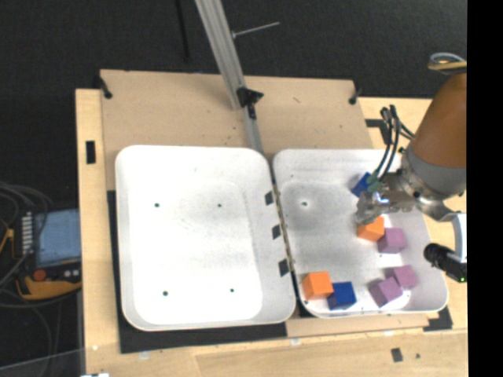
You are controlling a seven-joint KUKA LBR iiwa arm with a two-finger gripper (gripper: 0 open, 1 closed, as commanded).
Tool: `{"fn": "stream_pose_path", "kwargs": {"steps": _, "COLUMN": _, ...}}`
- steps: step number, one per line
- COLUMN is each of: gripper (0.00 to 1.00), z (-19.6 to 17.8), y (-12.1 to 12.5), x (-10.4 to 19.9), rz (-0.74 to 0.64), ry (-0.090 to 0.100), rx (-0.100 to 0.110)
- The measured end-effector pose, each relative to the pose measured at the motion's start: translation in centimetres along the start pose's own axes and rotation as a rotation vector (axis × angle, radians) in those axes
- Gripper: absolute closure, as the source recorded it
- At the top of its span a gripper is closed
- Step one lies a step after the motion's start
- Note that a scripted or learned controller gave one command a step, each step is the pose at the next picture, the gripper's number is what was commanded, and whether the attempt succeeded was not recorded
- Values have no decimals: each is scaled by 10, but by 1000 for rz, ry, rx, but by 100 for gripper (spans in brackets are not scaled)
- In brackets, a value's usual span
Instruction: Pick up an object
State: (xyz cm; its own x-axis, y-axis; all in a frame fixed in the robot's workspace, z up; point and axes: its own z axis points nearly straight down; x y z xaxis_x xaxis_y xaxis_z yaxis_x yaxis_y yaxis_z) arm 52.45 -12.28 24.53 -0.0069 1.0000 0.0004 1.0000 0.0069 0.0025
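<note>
While the arm (440,144) reaches in from three o'clock, its gripper (376,205) hangs low over the right bin (314,183), toward the bin's two o'clock side. How wide the claw stands cannot be made out from this slanted view, nor whether anything sits inside it.

Just below the gripper, at its six o'clock and seemingly touching it, lies a small orange block (371,229). A blue block (361,184) peeks out at the gripper's ten o'clock, partly hidden by the wrist and its cables. A purple block (391,239) rests just beside the small orange block, at that block's four o'clock.

Toward the bin's six o'clock edge sits a larger orange block (317,284) with a second blue block (342,295) touching it at its four o'clock. Two more purple blocks lie at the bin's five o'clock corner: one (404,276) nearer the wall, the other (385,291) just beside it at its seven o'clock.

The left bin (196,234) sits at nine o'clock of the right one, their rims meeting along a row of dark clips. A metal pole (224,49) slants up from the seam toward twelve o'clock.
</note>
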Motion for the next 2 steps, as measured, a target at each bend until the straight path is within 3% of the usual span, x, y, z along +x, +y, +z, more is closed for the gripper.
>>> {"fn": "stream_pose_path", "kwargs": {"steps": 2, "gripper": 100, "z": -7, "y": 31, "x": 102, "rz": -1, "ry": 1, "rx": 1}}
